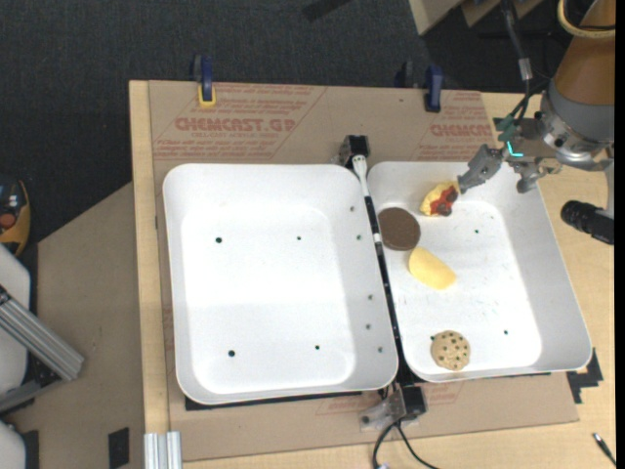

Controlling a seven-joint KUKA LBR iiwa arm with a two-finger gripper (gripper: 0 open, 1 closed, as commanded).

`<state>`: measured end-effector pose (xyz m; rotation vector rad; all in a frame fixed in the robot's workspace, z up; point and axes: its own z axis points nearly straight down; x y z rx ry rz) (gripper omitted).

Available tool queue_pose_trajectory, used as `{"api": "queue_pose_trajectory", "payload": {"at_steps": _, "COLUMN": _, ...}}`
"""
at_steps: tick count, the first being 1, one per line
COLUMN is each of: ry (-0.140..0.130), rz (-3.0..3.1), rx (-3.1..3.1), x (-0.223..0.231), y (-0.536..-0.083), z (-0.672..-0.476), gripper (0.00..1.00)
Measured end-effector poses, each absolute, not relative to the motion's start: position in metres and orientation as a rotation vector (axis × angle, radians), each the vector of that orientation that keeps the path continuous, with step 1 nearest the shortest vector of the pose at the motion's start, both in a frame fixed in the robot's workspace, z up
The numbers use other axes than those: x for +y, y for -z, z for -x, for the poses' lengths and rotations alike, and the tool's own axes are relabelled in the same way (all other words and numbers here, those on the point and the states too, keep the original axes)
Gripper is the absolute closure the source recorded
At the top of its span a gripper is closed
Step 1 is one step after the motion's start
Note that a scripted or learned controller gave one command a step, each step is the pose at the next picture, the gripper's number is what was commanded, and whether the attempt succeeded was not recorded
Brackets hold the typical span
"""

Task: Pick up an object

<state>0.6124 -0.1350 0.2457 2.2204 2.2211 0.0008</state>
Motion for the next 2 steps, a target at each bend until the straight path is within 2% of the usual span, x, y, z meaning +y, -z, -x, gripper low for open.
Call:
{"api": "queue_pose_trajectory", "payload": {"at_steps": 1, "ry": 0.006, "rz": -2.224, "rx": 2.23, "x": -0.116, "y": -0.164, "z": -0.647, "gripper": 0.0}}
{"api": "queue_pose_trajectory", "payload": {"at_steps": 2, "ry": -0.001, "rz": -2.228, "rx": 2.221, "x": -0.106, "y": -0.083, "z": -0.595, "gripper": 0.0}}
